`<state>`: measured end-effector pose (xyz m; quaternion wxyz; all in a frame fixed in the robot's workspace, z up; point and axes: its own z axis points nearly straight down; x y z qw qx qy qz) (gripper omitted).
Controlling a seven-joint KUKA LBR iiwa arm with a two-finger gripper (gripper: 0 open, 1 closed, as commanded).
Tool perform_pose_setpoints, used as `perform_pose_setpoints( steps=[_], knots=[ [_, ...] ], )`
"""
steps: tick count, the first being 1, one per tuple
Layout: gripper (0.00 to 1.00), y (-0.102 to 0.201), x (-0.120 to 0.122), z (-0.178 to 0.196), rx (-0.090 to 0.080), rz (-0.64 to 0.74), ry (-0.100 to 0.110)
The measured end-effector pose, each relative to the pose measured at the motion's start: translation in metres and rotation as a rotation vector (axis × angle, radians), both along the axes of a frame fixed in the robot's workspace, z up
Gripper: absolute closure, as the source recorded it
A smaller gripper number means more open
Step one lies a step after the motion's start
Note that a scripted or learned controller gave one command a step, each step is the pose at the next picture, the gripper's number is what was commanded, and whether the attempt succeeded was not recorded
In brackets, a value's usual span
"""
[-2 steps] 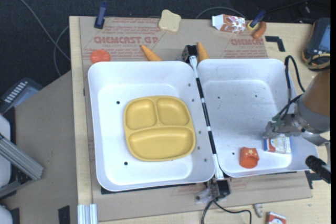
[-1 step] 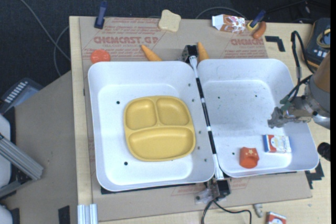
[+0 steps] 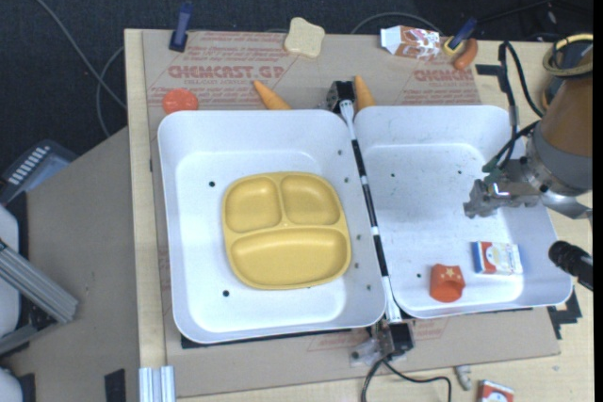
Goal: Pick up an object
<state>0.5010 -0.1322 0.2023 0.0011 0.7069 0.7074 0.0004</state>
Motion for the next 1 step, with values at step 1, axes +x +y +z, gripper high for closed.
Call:
perform_pose_setpoints(
  steps=[1],
  knots=[
    [0.0,-0.0002,-0.0001,0.0,0.0,0.0,0.0]
  ],
)
